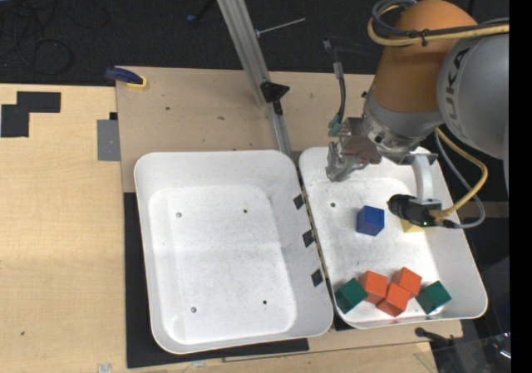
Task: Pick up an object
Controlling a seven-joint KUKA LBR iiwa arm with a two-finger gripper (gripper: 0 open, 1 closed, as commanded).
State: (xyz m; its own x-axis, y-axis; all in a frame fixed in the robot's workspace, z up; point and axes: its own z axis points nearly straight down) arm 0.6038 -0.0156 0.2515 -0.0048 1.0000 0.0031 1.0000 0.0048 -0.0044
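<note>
The arm (440,72) reaches in from the right of the frame, and its gripper (339,165) hangs over the upper left corner of the right bin (320,165), close to that bin's rim and to the slanted aluminium bar (245,39) that runs down from the top centre; whether it is spread or pressed together cannot be told from this angle, and nothing shows between its tips. The blue cube (371,220) sits alone in the middle of the right bin with bare white floor on its left and above it, and it is turned so one corner points toward the lower edge of the frame; being a cube, it has no long axis. Just right of it lies a small yellow block (411,226), partly hidden by a black fitting with a cable. Along the bin's lower wall a cluster crowds together: a green cube (351,293), three orange cubes (392,288) touching one another, and another green cube (433,296). The left bin (145,176) lies beside it, their rims nearly meeting.
</note>
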